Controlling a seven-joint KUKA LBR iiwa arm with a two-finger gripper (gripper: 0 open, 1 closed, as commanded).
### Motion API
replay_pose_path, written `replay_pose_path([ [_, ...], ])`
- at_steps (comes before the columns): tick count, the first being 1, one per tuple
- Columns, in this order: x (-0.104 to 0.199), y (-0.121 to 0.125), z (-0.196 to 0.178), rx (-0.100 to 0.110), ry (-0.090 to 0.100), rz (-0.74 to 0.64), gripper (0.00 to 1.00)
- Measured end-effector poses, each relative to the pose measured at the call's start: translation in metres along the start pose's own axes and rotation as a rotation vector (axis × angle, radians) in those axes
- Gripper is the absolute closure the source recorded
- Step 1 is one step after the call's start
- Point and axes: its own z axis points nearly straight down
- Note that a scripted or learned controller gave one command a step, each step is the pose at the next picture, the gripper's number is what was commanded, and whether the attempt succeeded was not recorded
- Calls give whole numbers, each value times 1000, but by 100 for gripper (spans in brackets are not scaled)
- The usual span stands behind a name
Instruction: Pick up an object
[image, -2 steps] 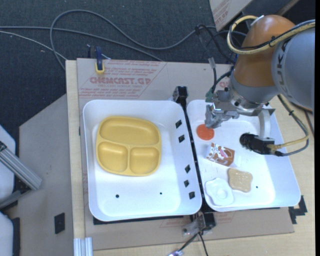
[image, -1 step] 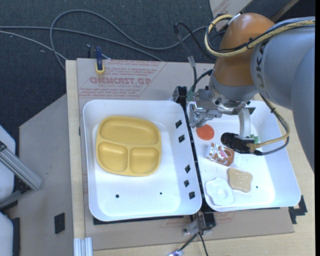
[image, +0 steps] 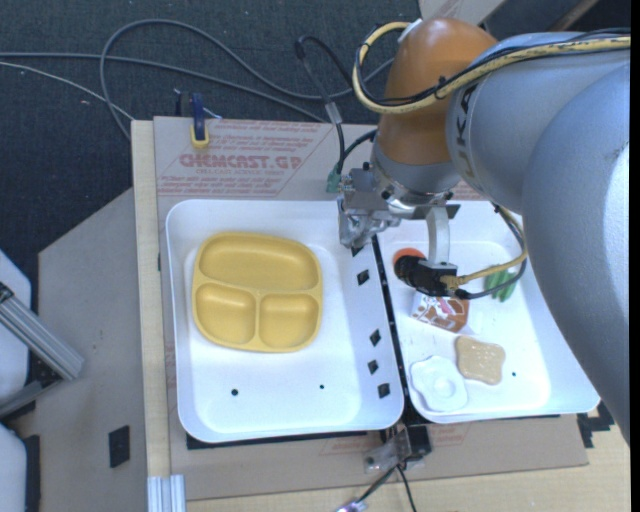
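The right bin (image: 540, 385) holds several toy foods: a white fried egg (image: 440, 383), a tan slice of toast (image: 481, 360), a red-and-white piece (image: 442, 312), a red-orange piece (image: 408, 266) and a green piece (image: 505, 287). In the left bin (image: 270, 400) lies a yellow divided plate (image: 258, 291). My gripper (image: 355, 232) hangs below the orange wrist band, over the far end of the ridge between the two bins. It is left of the red-orange piece and apart from the foods. Nothing shows in its grasp.
The big grey arm covers the right bin's far right part. A cardboard sheet (image: 250, 155) with a blue-and-yellow clamp (image: 199, 118) lies behind the bins. Cables run across the dark floor at the back. Black markers dot the ridge between the bins.
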Motion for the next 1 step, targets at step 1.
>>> replay_pose_path([
  [1, -3, -1, -1, 1, -1, 4, 0],
])
